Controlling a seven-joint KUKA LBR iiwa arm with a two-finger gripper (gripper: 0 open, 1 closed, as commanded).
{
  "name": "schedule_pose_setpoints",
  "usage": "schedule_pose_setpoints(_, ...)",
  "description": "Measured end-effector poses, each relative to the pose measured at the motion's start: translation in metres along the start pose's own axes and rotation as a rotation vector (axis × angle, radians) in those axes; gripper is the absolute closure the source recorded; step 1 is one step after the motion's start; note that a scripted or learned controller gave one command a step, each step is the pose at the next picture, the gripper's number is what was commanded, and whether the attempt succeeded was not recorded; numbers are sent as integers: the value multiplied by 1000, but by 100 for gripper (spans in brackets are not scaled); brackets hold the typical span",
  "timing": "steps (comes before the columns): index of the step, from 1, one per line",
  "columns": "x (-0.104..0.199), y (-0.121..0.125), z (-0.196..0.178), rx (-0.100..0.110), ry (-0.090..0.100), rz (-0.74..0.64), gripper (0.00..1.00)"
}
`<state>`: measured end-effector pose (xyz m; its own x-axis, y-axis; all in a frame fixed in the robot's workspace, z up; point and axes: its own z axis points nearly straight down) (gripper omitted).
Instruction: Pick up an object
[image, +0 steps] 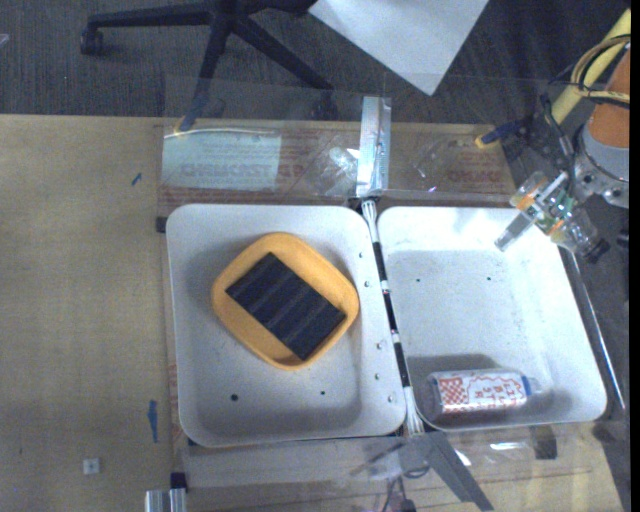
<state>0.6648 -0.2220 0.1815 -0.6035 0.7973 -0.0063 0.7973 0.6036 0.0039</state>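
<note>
the yellow dish (285, 299) lies in the left bin (200, 400), a rounded-square thing with a thick yellow rim and a dark ribbed panel set in its middle. it sits turned at a slant to the bin's walls, nearer the back than the front. the small bottle (481, 390) lies on its side in the right bin (480, 290), close to the front wall, with a red-and-white patterned label and its clear end pointing right.
</note>
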Motion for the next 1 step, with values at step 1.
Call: schedule_pose_setpoints(1,93,-5,60,1,5,-222,0)
